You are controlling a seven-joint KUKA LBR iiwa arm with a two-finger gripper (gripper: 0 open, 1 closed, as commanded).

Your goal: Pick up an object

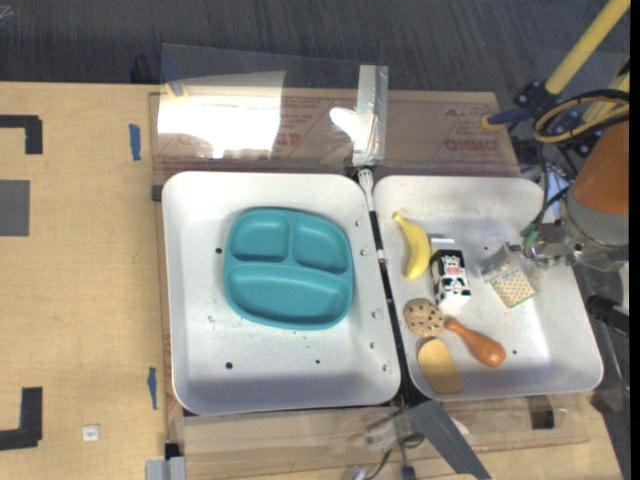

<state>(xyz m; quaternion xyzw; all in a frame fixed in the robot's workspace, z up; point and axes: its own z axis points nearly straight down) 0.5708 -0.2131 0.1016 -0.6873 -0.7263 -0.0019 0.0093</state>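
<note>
Currently the hand [520, 251] is hovering at the right bin's [570, 368] right edge; grip state indeterminate; descent probably following.

In the left bin [190, 368] we see a teal divided plate [289, 268] filling the middle, with bare white floor all around it, widest along the near edge. The right bin [570, 358] is more crowded: a banana [414, 246], a small black-and-white carton [451, 274], a cookie [423, 316] and a wooden spoon [462, 346] cluster close together on its left half, leaving little room between them. A patterned packet [513, 287] lies near the middle, just beside the arm's end [545, 243]. We find open floor along the far edge and in the near right corner.
</note>
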